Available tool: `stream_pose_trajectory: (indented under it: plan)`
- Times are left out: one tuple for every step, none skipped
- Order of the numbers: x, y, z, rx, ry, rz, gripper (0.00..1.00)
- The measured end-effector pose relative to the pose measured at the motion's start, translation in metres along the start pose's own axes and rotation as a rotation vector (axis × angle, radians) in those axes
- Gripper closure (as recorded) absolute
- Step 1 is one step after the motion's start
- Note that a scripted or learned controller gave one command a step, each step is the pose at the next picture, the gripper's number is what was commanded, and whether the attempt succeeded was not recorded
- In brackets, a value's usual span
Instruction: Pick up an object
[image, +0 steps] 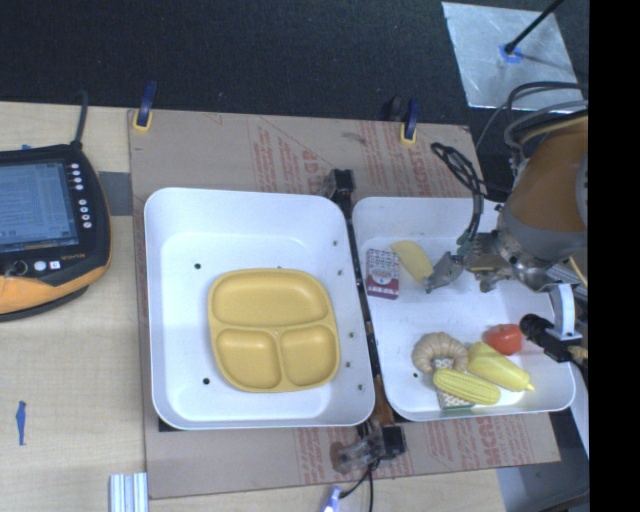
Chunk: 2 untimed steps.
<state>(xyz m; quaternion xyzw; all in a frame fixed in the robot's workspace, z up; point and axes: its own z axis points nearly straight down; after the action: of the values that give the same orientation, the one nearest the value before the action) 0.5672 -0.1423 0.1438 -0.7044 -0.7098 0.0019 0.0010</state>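
Right bin (400, 400), contents: one pale yellow wedge-shaped piece (411, 258) lying near the back wall, just left of the gripper; one small red and white carton (382, 273) beside the wedge, close to the bin's left wall, its print too small to read; one tan ridged item (438, 351), kind unclear, toward the front; one corn cob (465, 386) touching the tan item's front right side, partly covering something green and flat at the front wall that cannot be identified; one yellow elongated fruit-like piece (500, 368) just right of the corn; one red round piece (505, 339) behind it, partly cut by the yellow piece; gripper (466, 270) low over the bin's back right area, two dark fingers spread apart, the left fingertip (440, 277) close to the wedge but not touching it, nothing between the fingers; arm (545, 190) grey with orange band, entering from the right, its bulk cut off at the frame edge and hiding the bin's right wall; dark fitting (545, 335) and cable on the wrist overlap the bin's right rim; left bin (170, 300): one yellow three-compartment tray (272, 328) lying flat at centre; handheld control pendant (45, 225) on the bench well left of both bins, its left part cut off; cardboard sheet (250, 150) under both bins, held by clamps (144, 107) at its back edge
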Motion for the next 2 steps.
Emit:
stream_pose_trajectory:
  plan:
    - [0.017, 0.089, 0.052, 0.0, 0.002, 0.004, 0.0]
    - [0.016, 0.09, 0.04, -0.002, 0.001, 0.0, 1.0]
